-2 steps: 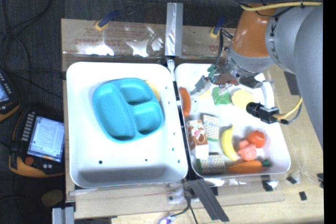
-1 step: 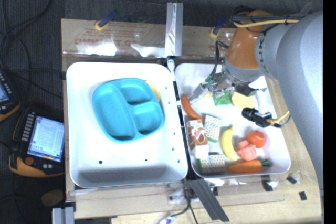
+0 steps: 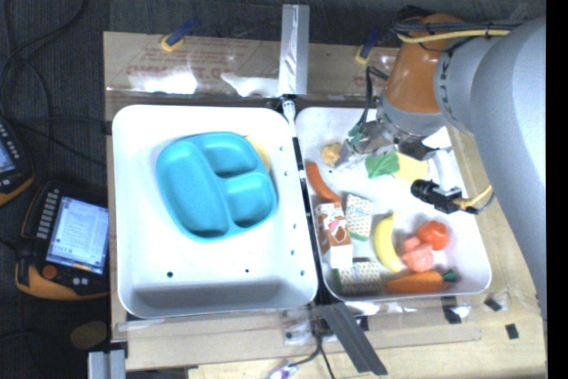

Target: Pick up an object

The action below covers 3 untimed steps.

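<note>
tray (image 3: 216,184): blue, three compartments, lying tilted in the left bin; a yellow edge peeks out at its upper right.
sausage (image 3: 320,183): orange-red, slanted along the right bin's left wall.
banana (image 3: 384,242): yellow, curved, near the right bin's middle.
tomato (image 3: 434,233): red, round, right of the banana.
pink piece (image 3: 418,257): just below the tomato, touching it.
carrot (image 3: 414,281): orange, lying flat along the near wall, green end to the right.
cartons (image 3: 342,231): small printed boxes, clustered left of the banana.
green piece (image 3: 382,164): flat, at the bin's upper middle.
</note>
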Tool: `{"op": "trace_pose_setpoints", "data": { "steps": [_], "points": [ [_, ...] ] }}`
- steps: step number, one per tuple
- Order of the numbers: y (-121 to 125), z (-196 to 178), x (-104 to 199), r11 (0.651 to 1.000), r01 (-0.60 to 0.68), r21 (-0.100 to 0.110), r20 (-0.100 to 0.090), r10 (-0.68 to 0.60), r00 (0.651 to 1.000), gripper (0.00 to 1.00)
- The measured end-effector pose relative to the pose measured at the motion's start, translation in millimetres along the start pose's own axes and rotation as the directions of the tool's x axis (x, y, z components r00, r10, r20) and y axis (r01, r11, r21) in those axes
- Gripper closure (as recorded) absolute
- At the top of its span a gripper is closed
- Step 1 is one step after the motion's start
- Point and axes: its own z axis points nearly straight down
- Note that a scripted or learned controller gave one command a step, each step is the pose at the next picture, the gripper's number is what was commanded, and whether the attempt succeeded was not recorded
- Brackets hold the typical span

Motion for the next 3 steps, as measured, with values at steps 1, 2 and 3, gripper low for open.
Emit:
{"op": "trace_pose_setpoints", "data": {
  "steps": [1, 2, 3],
  "points": [
    [12.9, -18.6, -4.0, 0.939, -0.344, 0.02, 0.001, 0.344, 0.939, 1.0],
    [12.9, -18.6, -4.1, 0.939, -0.344, 0.02, 0.001, 0.344, 0.939, 0.0],
    [26.1, -12.3, -38.9, 0.982, -0.188, 0.019, -0.001, 0.188, 0.982, 0.0]
  ]
}}
